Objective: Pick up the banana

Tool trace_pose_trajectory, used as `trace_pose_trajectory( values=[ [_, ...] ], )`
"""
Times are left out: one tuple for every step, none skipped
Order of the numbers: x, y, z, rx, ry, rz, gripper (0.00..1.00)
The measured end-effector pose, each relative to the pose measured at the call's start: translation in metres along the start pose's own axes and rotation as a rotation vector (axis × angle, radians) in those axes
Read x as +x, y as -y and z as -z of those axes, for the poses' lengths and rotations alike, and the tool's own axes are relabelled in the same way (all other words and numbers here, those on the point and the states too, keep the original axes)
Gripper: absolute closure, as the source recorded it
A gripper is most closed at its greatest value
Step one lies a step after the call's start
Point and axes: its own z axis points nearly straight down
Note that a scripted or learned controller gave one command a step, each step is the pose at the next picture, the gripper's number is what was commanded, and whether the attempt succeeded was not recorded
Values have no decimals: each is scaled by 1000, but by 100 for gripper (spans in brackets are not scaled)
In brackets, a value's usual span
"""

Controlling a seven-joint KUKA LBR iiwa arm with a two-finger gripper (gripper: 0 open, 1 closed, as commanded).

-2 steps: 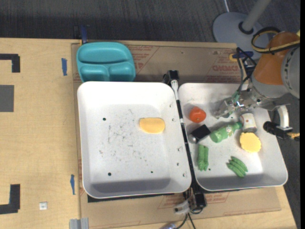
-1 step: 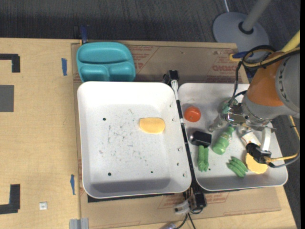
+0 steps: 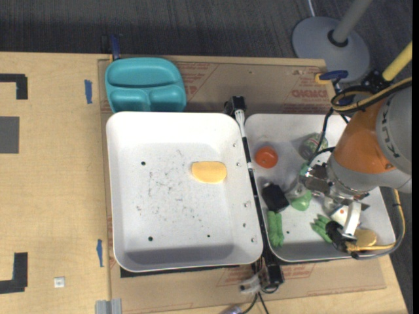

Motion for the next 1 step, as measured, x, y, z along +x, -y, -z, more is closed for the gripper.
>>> trace_pose_trajectory(
  values=[
    [-48,-42,104,3,2,-236,0]
  ],
)
